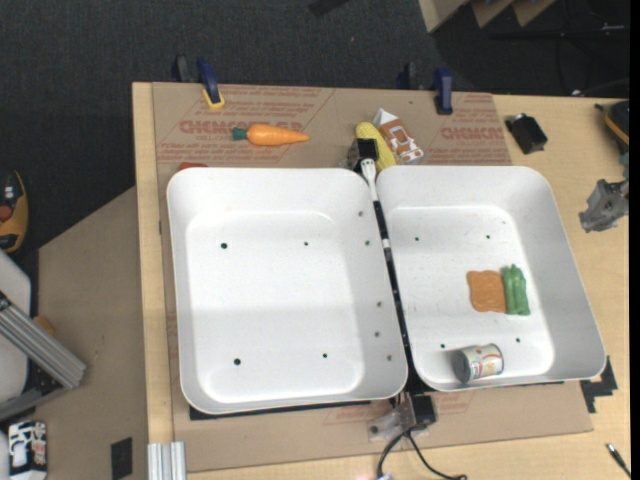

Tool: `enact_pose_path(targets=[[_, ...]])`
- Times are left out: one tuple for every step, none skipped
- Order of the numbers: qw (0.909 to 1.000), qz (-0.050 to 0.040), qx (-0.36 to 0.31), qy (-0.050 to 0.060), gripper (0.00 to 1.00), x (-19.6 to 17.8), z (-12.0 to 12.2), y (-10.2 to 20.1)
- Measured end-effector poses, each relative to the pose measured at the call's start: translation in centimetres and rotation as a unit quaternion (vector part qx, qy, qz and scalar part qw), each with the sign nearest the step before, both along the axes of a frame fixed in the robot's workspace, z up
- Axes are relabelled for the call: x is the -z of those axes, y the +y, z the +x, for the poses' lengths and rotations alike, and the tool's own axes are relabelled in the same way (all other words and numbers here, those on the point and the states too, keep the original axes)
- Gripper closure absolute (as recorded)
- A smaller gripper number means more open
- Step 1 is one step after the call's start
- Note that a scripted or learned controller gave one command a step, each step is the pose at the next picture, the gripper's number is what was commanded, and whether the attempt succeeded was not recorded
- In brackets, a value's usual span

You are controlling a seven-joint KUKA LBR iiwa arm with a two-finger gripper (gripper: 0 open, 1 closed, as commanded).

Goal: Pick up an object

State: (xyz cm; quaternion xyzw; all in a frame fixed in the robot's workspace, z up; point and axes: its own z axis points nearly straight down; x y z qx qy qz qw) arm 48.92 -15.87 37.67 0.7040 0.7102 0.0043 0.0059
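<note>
Two toys: carrot [270, 135], banana [372, 140].

Occluded, cropped and unresolved items

A grey mechanism [606, 206] is cut off by the right edge; whether it is the gripper cannot be determined. The print on the can [478, 362] is too small to be read. The packet [400, 139] behind the bins is partly covered by a yellow item [372, 140].
</note>
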Motion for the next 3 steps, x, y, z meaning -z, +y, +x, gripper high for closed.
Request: enact_pose_path(targets=[[0.9999,0.0044,-0.001,0.014,1.0,12.4,-1.2,12.2],[1.0,0.0024,0.0,0.003,1.0,5.6,2.6,18.3],[1.0,0.0039,0.0,0.0,1.0,-6.3,-0.9,23.7]])
